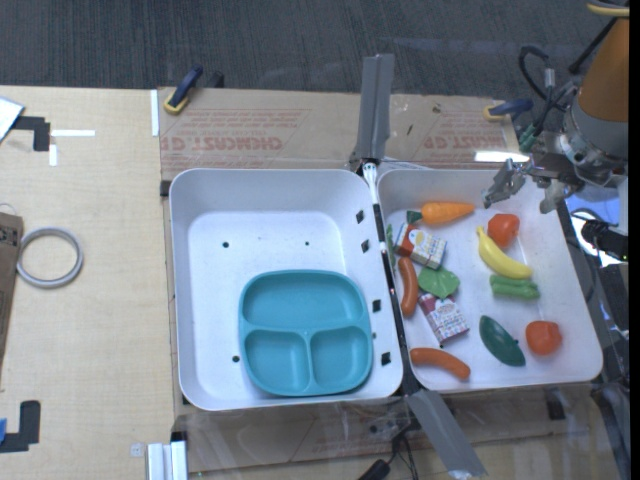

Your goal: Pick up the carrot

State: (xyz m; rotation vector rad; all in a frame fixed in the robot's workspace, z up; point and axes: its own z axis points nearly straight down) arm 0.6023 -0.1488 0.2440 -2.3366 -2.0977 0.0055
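A roll of tape [47, 257] lies on the bench [90, 368] at far left, well apart from the gripper [527, 185]. Next comes the left bin [200, 208], bearing a teal divided plate [305, 332] in its near half, far to the left of and below the gripper. A grey divider post [375, 108] rises between the two bins, left of the gripper.

In the right bin [585, 358], from left to right: a sausage [407, 286] along the left wall; a small juice carton [424, 247]; a green leaf [440, 282]; a second small carton [445, 319]; another sausage [439, 363] at the near edge. The carrot [446, 211] lies flat near the bin's far wall, pointing right, to the left of and slightly below the gripper, apart from it. A red pepper [503, 227] sits just below the gripper, with a banana [502, 256] touching it, then a green pepper [514, 288], a dark green vegetable [501, 339], and a tomato [543, 337].

The gripper hangs over the bin's far right corner, fingers spread apart, nothing between them. The arm [606, 88] enters from the right.
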